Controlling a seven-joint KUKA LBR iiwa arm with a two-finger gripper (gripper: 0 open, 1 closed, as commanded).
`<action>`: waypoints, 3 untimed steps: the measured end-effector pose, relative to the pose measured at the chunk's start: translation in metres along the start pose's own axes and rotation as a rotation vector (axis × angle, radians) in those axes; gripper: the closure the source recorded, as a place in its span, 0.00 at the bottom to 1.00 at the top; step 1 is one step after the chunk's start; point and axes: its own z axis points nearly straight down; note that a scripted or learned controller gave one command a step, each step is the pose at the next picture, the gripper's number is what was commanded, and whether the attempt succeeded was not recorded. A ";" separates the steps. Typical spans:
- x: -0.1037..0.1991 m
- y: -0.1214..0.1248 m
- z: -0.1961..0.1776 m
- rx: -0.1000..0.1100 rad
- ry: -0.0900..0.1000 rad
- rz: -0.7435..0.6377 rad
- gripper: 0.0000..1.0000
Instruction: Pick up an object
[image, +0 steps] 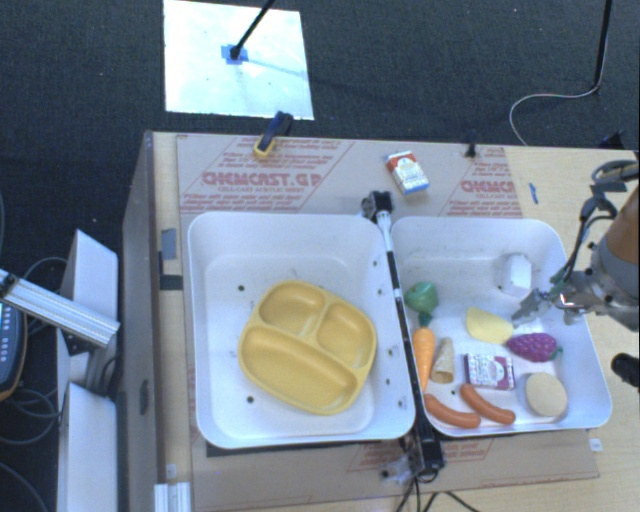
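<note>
The right bin (470, 235) holds several toy foods: a green vegetable (422, 297), a carrot (424, 355), a yellow lemon wedge (488, 325), purple grapes (532, 347), a red and white carton (488, 371), two sausages (487, 404), a beige round piece (545, 394) and a white cup (515, 270). My gripper (545, 303) hangs over the right side of this bin, just above the grapes and to the right of the lemon wedge. It is open, with nothing between its fingers.
A yellow divided tray (308, 345) lies in the left bin (215, 300). On the bench behind the bins sit a small red and white box (407, 172) and a yellow and blue tool (270, 135). A black clip (378, 205) joins the bins' far rims.
</note>
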 end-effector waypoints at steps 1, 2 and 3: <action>0.050 0.062 0.023 0.002 0.003 -0.003 0.00; 0.121 0.051 0.075 0.002 0.004 -0.004 0.00; 0.111 0.110 0.075 0.000 0.002 -0.005 0.00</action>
